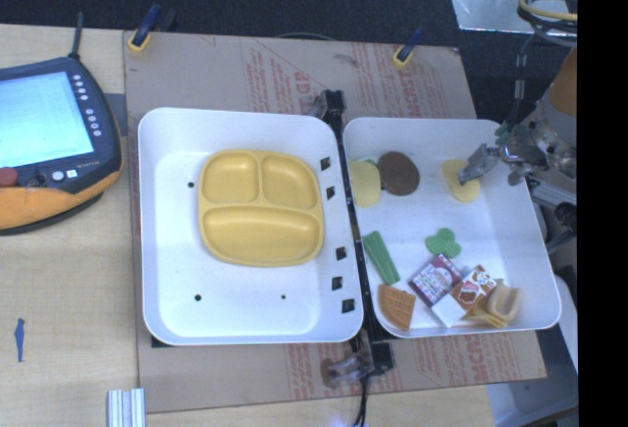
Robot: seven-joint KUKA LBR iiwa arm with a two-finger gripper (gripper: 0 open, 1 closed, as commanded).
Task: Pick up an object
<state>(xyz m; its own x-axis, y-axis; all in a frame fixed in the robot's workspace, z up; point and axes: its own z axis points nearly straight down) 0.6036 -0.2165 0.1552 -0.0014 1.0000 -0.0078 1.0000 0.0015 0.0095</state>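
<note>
Nearest me, along the front wall of the right bin, I see a cluster: an orange waffle-textured wedge, a maroon snack packet touching a white-and-red packet, and a tan curved piece in the front right corner. Just behind them sit a green clover-shaped piece and a long green strip lying at a slant near the divider.

Left bin: one yellow divided tray, three compartments, lying flat about mid-bin, nothing in its compartments that I can make out. A few small dark dots show on the bin floor around it.

Further back in the right bin: a pale yellow rounded piece by the left wall, touching a brown disc. At the back right, a yellow chunk lies on the floor, and the gripper sits right at it, fingertips overlapping its upper right edge. I cannot tell how wide the tool stands or whether it has hold of anything; it's too small and blurred. The yellow chunk looks to be resting on the bin floor.

Far side, beyond the bins: cardboard sheet with two clamps, and a teach pendant on the bench at left.
</note>
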